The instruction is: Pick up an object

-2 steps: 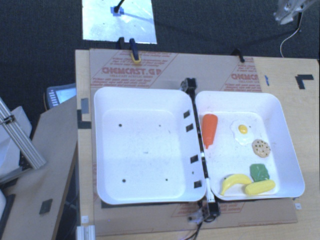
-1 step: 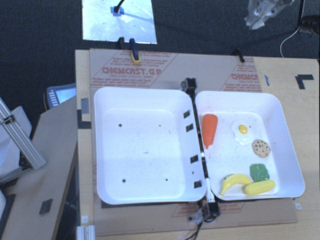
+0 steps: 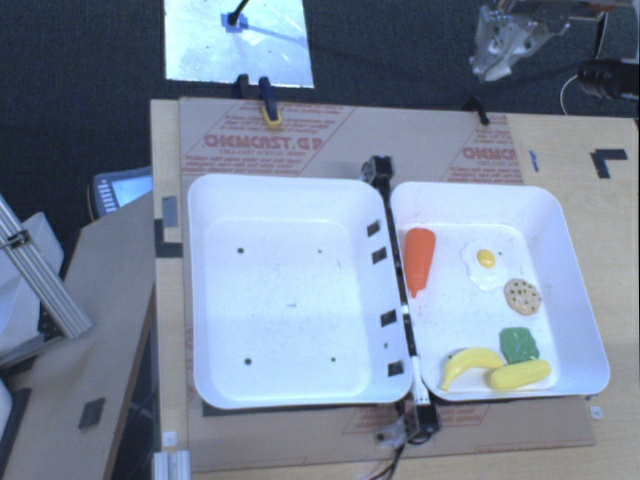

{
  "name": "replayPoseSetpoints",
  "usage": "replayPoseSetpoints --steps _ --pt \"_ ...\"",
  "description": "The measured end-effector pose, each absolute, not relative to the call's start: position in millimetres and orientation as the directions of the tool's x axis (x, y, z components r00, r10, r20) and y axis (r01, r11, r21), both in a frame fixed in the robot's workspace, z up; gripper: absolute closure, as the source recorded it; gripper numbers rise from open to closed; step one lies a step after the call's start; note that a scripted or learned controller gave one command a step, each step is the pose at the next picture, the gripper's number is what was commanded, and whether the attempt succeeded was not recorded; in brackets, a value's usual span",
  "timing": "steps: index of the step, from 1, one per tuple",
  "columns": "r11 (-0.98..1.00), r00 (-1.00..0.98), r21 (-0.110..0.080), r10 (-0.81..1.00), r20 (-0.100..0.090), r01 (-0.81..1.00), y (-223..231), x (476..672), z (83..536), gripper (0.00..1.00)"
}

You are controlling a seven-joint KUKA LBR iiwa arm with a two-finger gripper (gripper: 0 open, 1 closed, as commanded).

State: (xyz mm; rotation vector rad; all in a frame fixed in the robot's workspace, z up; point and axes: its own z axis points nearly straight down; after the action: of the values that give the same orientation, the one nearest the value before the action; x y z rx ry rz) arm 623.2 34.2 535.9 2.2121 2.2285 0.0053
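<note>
Dark carpet surrounds the bench (image 3: 330,133) with its two white bins. Nearest, in the right bin (image 3: 572,258), lie a banana (image 3: 468,364), a yellow piece (image 3: 519,374) and a green piece (image 3: 518,342); farther back a cookie (image 3: 521,295), a fried egg (image 3: 484,263) and a carrot (image 3: 418,258), long axis running near-to-far. The left bin (image 3: 215,208) lies beside it. Farthest, the tool (image 3: 497,56) hangs high beyond the right bin's far rim, well apart from every object; whether it is released or clenched, I cannot tell.
</note>
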Motion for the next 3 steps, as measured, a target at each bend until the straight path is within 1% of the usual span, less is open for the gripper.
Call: replayPoseSetpoints --steps 1,2,3 --pt "0.008 -0.008 0.003 1.000 0.002 1.000 74.9 573.6 535.9 1.00" --pt "0.010 -0.010 0.003 1.000 0.003 1.000 125.6 502.8 536.1 1.00" --pt "0.000 0.000 0.002 1.000 0.001 1.000 105.4 497.4 535.4 1.00"
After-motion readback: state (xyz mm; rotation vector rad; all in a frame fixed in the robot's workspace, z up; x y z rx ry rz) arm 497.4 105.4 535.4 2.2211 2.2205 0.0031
